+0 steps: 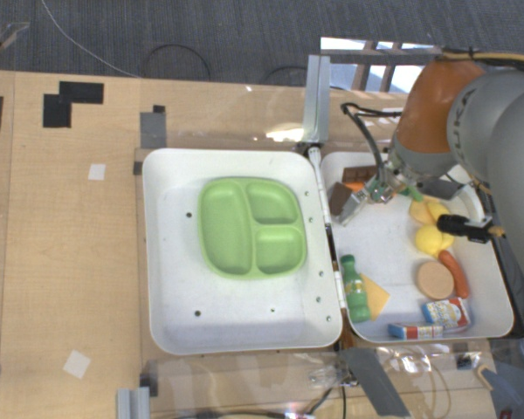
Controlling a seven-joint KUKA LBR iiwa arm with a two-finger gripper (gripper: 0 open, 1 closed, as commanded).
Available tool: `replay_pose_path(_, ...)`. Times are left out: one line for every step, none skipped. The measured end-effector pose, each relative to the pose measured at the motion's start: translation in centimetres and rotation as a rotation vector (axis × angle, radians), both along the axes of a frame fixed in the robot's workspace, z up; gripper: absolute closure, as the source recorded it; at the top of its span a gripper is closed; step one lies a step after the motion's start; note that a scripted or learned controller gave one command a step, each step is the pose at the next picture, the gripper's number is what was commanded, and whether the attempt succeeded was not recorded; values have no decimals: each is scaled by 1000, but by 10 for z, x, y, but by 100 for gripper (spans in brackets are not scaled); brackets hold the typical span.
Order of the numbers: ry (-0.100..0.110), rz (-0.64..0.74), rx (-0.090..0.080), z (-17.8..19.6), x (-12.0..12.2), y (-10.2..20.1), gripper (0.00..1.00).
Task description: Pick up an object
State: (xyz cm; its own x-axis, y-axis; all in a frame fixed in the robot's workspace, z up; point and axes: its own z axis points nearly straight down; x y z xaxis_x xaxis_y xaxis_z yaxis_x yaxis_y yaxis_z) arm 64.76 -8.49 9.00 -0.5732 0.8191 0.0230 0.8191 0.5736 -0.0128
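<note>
Two white bins are set side by side on the bench. The left bin [157, 260] is taken up by a green divided plate [249, 227], laid flat near its middle. All the small stuff is found in the right bin [380, 234]. A green bottle [355, 288] is laid along its left wall, with a yellow wedge [377, 297] touching it on the right. Further right, a round tan disc [435, 279] is seen with a red sausage [457, 271] just beside it. A lemon [429, 240] is placed just above those two. A small red and white box [443, 312] and a tube [415, 331] are parked along the near edge. The grey arm [498, 138] is reached in from the right, and the gripper [354, 201] is held low over the far left corner of the right bin, just beside a small brown block [356, 179]. Nothing is visibly held by it, and how wide it's spread honestly can't be made out from this angle.
</note>
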Motion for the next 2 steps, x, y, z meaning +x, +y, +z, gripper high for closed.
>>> replay_pose_path(8,-39,5,0,4,-3,0)
replay_pose_path(34,-70,4,0,13,-4,0)
